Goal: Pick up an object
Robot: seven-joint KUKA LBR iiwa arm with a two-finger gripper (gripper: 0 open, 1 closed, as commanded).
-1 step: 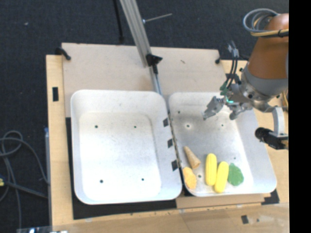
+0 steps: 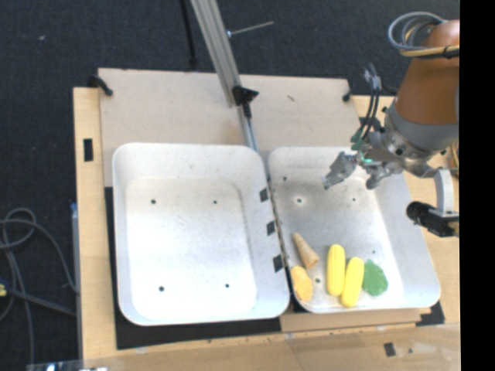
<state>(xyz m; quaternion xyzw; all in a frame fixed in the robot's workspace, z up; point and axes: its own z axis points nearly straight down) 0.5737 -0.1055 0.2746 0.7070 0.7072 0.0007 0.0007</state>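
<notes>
From the camera above, I am seeing the grey arm (image 2: 424, 91) reaching in from the right, and its tool (image 2: 357, 174) is hanging over the upper part of the right bin (image 2: 402, 230). The two fingers are standing apart, rather wide, and nothing is sitting between them.

The objects to pick are all lying together at the near edge of the right bin, well apart from the tool. Two yellow corn cobs (image 2: 343, 273) are lying side by side and touching each other (both are pointing roughly up and down in the view). Just right of them a green leafy piece (image 2: 375, 278) is resting against the second cob. To the left, a tan cone (image 2: 305, 250) is lying tilted, and below it an orange-yellow piece (image 2: 302, 284) is lying near the bin's left wall.

The left bin (image 2: 124, 168) is sitting just beside the right one on the pale wooden worktop (image 2: 162, 107). A slanted metal rail (image 2: 218, 45) is crossing the top of the view.
</notes>
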